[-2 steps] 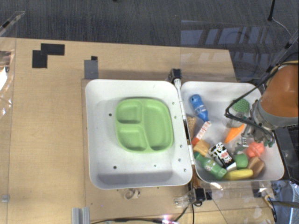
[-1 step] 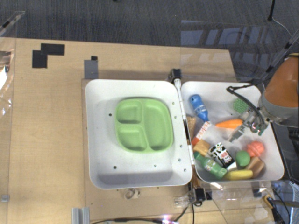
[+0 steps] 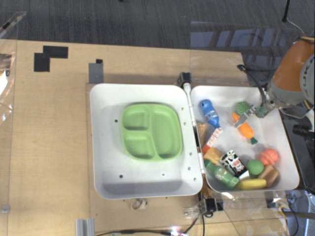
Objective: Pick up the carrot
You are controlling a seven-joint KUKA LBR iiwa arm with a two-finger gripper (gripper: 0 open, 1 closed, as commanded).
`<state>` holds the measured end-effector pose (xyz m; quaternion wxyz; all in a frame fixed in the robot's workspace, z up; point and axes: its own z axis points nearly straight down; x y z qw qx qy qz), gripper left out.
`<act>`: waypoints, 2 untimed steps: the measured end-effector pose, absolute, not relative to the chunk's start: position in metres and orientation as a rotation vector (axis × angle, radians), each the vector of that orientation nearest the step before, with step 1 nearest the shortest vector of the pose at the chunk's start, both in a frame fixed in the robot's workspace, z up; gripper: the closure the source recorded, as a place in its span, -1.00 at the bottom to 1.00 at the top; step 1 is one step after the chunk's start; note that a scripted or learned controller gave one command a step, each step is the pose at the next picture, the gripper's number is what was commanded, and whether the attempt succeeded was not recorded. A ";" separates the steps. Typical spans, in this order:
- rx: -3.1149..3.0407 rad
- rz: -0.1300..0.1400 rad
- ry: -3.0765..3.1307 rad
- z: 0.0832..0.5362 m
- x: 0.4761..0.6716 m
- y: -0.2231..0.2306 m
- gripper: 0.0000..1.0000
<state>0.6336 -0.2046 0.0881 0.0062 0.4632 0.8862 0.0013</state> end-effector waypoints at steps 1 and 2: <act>1.431 0.006 2.770 0.102 0.637 -0.204 1.00; 1.711 0.013 2.618 0.191 0.633 -0.128 1.00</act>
